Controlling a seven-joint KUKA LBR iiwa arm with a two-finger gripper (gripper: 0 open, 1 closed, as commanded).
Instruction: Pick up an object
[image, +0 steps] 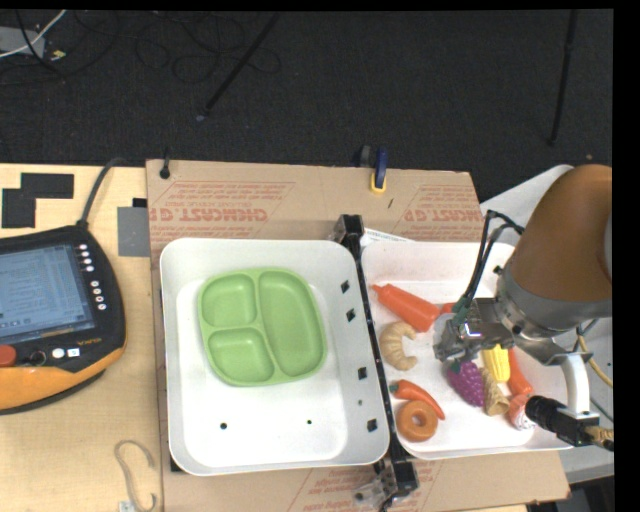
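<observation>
The right bin (425, 265) holds several toy foods. An orange carrot (408, 303) lies at its upper left, with a tan croissant (398, 345) just below it. Purple grapes (466, 381) and a yellow corn cob (496, 376) sit in the middle. A red chili (420, 394) and an orange ring-shaped piece (417, 422) lie at the front left. My gripper (452, 345) hangs low over the bin between the croissant and the grapes, just above the grapes' top end. Nothing is visibly held in it. The arm's wrist hides the bin's right part.
The left bin (190, 420) carries a green divided plate (262, 326). A black rail (362, 330) with clips separates the two bins. A teach pendant (50, 310) lies on the bench at far left. A blue-yellow clamp (379, 172) sits on the cardboard's back edge.
</observation>
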